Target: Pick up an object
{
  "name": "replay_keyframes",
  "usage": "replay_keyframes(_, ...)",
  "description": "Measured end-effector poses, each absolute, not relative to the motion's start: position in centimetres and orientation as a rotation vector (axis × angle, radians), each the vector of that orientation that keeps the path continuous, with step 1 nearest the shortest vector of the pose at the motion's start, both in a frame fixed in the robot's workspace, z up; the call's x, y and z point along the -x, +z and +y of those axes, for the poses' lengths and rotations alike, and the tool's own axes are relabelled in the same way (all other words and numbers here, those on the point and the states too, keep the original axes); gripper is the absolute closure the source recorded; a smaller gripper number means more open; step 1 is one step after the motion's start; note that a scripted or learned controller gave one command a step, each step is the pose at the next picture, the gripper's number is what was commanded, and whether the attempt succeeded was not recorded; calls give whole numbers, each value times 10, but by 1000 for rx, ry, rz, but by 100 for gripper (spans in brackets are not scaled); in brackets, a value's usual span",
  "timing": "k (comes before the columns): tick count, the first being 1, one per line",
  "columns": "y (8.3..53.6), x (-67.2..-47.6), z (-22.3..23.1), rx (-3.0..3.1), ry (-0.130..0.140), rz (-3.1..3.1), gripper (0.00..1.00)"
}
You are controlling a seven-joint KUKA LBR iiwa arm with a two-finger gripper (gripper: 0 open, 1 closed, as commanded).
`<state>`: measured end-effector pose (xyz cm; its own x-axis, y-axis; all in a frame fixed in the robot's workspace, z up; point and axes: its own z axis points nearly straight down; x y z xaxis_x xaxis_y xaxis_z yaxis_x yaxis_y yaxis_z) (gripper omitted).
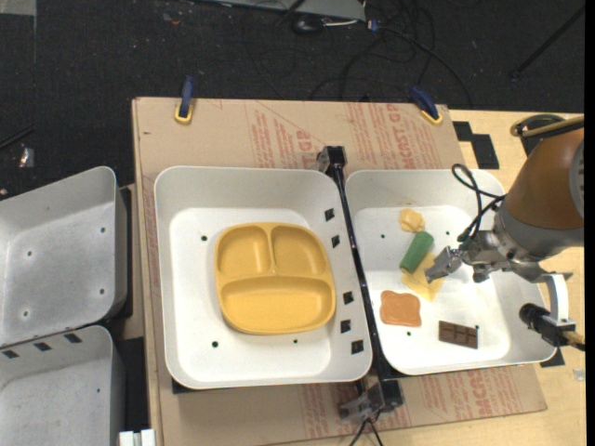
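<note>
Left bin (177, 249): yellow divided plate (275, 278). Right bin (483, 347): green cylinder (416, 252), toast slice (401, 308), chocolate bar (458, 334), yellow pieces (412, 219). Gripper (444, 265) beside cylinder; jaw state cannot be told.

Right bin (483, 347) crowded with pieces; divided plate (275, 278) fills the left.

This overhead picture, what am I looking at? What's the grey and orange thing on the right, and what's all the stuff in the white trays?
The camera is fixed above a bench, looking down at a slant. The grey and orange thing is a robot arm; its gripper is the small claw at its end. It hovers over the right bin, beside a green block and yellow pieces. That bin also holds a toast-like orange slice and a brown chocolate bar. The left bin holds a yellow divided plate. I see nothing held in the claw.
</note>
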<state>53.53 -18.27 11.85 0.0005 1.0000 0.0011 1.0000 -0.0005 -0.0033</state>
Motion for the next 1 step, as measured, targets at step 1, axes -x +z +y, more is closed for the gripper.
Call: replay_keyframes(1, 131, -536, -183, 2223, 0, -2221, 100)
